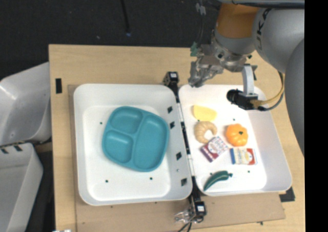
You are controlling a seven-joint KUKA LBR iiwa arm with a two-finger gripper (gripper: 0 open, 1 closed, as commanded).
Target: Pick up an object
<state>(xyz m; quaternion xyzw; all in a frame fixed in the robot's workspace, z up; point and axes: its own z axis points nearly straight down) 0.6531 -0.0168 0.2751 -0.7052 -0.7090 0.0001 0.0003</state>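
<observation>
Pumpkin (237, 134): small, orange, ribbed, in rt bin (274, 139).

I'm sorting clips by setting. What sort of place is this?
Probably a robotics lab bench: a grey arm with orange band hangs over two shallow white bins, one bearing small toy foods such as an orange pumpkin.

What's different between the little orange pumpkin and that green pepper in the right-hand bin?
The pumpkin is orange and round; the green pepper is dark green, long and slim. The pumpkin sits mid-bin, next to a small packet; the pepper lies slanted near the bin's front edge, apart from the rest. Both are small toy foods in the right bin, away from the tool.
</observation>
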